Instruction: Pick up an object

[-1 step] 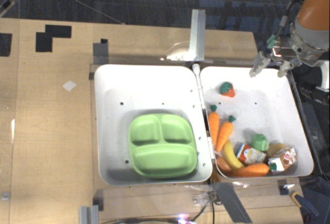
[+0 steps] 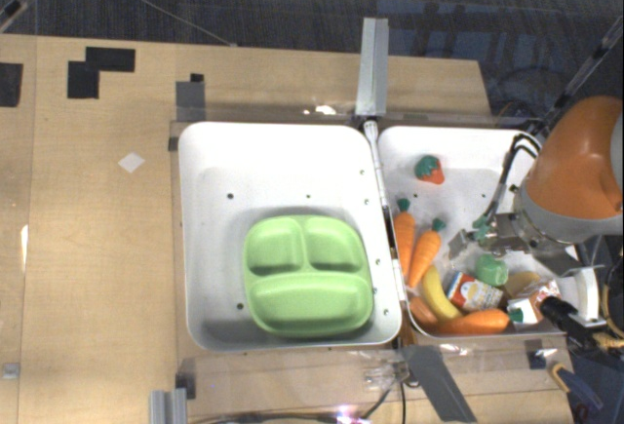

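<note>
The right bin (image 2: 458, 147) holds several toy foods. A red strawberry with a green top (image 2: 429, 170) lies near the bin's back. Two carrots (image 2: 415, 251) lie along the left wall, with a yellow banana (image 2: 438, 295) and a larger orange carrot (image 2: 478, 322) at the front. A small printed carton (image 2: 475, 292) and a green piece (image 2: 490, 271) sit in the middle. My gripper (image 2: 490, 239) hangs low in this bin, right above the green piece and the carton. The wrist hides what lies further right.
The left bin (image 2: 214, 159) holds a green divided plate (image 2: 307, 274) toward its front. A metal post (image 2: 371, 71) stands behind the wall between the bins. The orange-banded arm (image 2: 583, 164) covers the right bin's right side. Bare wooden bench (image 2: 88, 247) lies to the left.
</note>
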`<state>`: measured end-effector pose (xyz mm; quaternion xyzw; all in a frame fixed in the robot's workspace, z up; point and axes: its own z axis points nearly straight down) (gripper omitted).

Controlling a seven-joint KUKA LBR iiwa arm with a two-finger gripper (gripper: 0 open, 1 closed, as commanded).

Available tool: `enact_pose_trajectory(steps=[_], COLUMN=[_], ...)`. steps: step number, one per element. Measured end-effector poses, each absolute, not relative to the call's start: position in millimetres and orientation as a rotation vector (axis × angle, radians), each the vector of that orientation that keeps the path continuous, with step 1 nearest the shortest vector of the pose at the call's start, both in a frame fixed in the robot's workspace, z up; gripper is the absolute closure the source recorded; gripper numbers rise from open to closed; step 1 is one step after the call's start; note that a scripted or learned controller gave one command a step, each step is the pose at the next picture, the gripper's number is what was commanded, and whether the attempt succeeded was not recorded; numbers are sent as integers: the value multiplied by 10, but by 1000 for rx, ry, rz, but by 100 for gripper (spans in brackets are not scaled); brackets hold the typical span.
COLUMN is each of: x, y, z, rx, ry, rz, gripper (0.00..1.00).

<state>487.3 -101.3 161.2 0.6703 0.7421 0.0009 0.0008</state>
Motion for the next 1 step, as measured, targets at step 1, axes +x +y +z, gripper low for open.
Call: enact_pose_trajectory(steps=[1], x=[4890], y=[-1547], z=[941], rx=[2161], ry=[2271], rz=[7], gripper=[0])
